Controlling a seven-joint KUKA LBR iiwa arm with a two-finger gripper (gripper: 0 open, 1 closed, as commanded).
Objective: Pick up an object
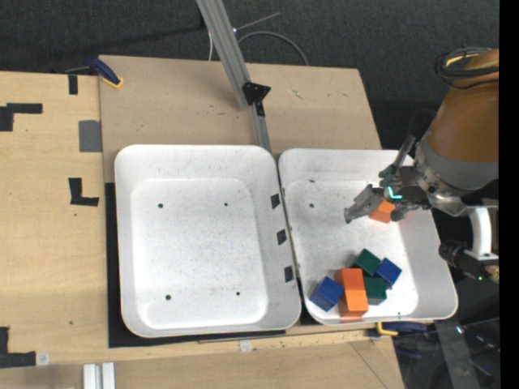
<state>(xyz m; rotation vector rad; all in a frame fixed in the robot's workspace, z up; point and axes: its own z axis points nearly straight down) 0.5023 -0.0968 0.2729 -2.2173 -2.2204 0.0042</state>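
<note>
Two white bins sit side by side, and my pincer hangs over the right bin, about midway along its right half. An orange block sits between my fingers; I judge that I am closed on it, though I cannot tell whether it is lifted clear of the floor. Near the bin's front edge lies a small heap: a blue block to the left, an orange brick in the middle, green blocks behind it and another blue block toward the right. The left bin has no objects in it.

My block looks small, rigid and light, probably smooth-sided, so a firm squeeze across two flat opposite faces should hold it. A grip on a corner might let it twist out.
</note>
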